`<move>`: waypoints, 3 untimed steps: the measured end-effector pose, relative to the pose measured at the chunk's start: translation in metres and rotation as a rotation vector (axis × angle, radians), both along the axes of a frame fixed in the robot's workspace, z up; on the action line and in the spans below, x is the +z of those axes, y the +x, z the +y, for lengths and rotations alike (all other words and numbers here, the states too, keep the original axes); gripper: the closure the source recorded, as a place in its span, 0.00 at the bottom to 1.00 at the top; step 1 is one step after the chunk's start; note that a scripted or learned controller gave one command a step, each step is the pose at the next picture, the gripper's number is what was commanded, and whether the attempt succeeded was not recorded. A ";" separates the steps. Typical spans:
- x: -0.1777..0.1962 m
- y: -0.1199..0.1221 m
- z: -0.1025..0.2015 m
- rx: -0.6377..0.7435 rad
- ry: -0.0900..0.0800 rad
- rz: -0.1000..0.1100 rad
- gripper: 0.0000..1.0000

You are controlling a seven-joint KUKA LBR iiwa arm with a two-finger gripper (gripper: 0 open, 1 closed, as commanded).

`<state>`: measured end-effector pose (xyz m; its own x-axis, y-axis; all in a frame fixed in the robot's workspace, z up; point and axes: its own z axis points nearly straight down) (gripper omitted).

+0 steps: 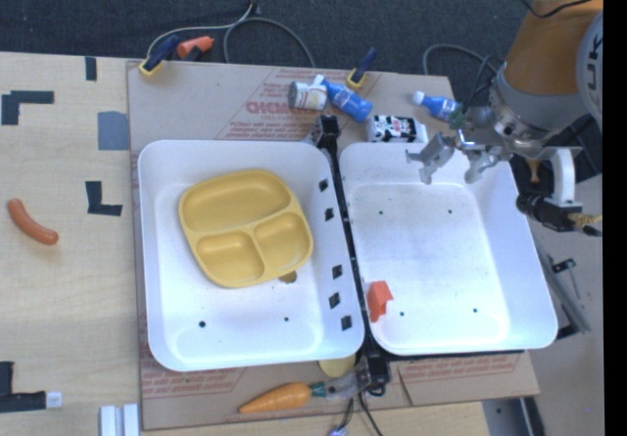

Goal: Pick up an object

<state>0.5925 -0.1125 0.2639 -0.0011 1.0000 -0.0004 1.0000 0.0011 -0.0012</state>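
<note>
Status: no pick made yet, judging by how things lie. Nothing sits between the fingers of the gripper [453, 160], and every object rests on a bin floor or on the counter [59, 326].

Left to right. An orange sausage-shaped toy [32, 222] lies on the bare wooden counter at far left, well outside both bins. The left shallow white bin [162, 331] holds a yellow three-compartment plastic tray [245, 226], lying flat and slightly rotated. Below the bins, on the brown cardboard sheet, rests an orange toy carrot [277, 397].

The right shallow white bin [534, 312] holds one candidate for the pick: a small orange-red block [378, 299], at the lower left corner, close against the wall shared with the left bin.

Behind the bins, on the cardboard, sit a blue and white tube-like item [333, 97] and a small black and white printed packet [396, 130]; neither is in a bin.

Gripper: at the upper right of the right bin, over its far rim, two grey fingers pointing down and spread apart, holding nothing. Height above the bin floor cannot be told.

Relation: the orange-red block lies well apart from the gripper, diagonally across the bin, nearer the camera and to the left. Remaining, as I judge it: travel over the block, descend, close, lift.
</note>
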 end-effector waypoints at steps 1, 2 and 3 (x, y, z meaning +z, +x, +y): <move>-0.166 -0.019 0.007 0.000 0.003 0.015 0.00; -0.180 0.047 0.019 0.003 0.000 -0.002 0.00; -0.179 0.077 0.015 0.002 0.000 -0.003 0.00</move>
